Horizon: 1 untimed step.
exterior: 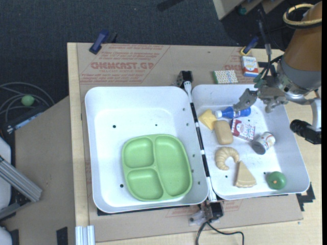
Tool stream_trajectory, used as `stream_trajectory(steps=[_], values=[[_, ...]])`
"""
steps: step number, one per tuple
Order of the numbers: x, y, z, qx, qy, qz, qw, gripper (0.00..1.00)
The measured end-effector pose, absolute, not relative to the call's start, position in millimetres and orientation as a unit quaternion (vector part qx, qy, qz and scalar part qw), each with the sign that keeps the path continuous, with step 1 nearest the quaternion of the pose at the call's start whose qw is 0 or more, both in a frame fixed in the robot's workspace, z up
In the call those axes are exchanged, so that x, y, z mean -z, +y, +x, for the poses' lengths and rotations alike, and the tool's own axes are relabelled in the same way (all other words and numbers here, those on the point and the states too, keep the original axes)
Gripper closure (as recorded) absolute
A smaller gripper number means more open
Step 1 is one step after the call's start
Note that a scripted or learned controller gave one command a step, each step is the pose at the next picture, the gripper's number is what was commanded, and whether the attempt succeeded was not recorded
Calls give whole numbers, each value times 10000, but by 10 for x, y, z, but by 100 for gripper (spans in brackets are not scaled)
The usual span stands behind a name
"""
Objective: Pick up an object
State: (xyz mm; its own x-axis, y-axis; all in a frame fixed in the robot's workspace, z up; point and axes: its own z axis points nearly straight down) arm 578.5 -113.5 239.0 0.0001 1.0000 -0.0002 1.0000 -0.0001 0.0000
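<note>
The right bin holds several toy foods: a yellow cheese wedge, a blue bottle, a tan bread loaf, a red and white carton, a small can, a croissant, a tan wedge slice and a green apple. My gripper hangs over the bin's far part, just above and right of the blue bottle. It is open, with its fingers spread and nothing between them.
The left bin carries a green divided plate. Small cards lie on the board behind the right bin. A black clamp sits at the far end of the divide between the bins.
</note>
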Motion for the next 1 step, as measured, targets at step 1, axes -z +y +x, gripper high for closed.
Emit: stream_trajectory(steps=[1], values=[[-932, -1030, 5339, 9, 7067, 7075, -17, 0]])
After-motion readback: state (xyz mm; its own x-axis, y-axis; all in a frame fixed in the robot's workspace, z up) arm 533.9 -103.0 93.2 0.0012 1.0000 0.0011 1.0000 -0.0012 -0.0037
